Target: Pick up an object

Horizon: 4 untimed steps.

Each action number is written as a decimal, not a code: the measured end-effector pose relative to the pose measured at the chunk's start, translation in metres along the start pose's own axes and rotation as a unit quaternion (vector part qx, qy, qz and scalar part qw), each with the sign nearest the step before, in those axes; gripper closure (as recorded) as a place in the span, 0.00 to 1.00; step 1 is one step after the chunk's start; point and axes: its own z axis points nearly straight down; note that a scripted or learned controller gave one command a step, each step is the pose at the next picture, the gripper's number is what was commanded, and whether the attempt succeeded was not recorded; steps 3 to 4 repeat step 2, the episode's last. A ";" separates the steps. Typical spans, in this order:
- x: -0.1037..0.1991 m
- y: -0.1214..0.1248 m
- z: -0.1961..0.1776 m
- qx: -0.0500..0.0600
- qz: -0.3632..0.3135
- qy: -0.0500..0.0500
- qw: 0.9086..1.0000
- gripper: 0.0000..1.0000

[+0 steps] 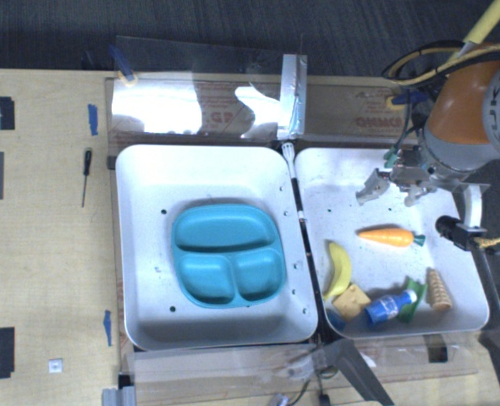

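My gripper [392, 193] hangs over the back part of the right bin [469, 311], its two grey fingers spread open with nothing between them. Just in front of it an orange carrot [387, 237] with a green tip lies crosswise. A yellow banana [340, 269] lies by the bin's left wall. At the front sit a yellow block [352, 299], a blue bottle [391, 306], a green item [413, 298] and a ridged brown cone [437, 288].
The left bin [140, 176] holds a blue divided plate [228, 252]. A raised divider [297, 218] separates the two bins. The grey arm with its orange band [461, 108] and cables comes in from the upper right. A black bracket [453, 227] sticks over the right bin's edge.
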 end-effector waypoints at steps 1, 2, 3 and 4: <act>-0.063 -0.041 0.059 0.001 0.040 0.002 0.999 0.00; -0.023 -0.095 0.055 0.004 0.099 0.001 0.995 0.00; -0.023 -0.095 0.055 0.004 0.099 0.001 0.995 0.00; -0.023 -0.095 0.055 0.004 0.099 0.001 0.995 0.00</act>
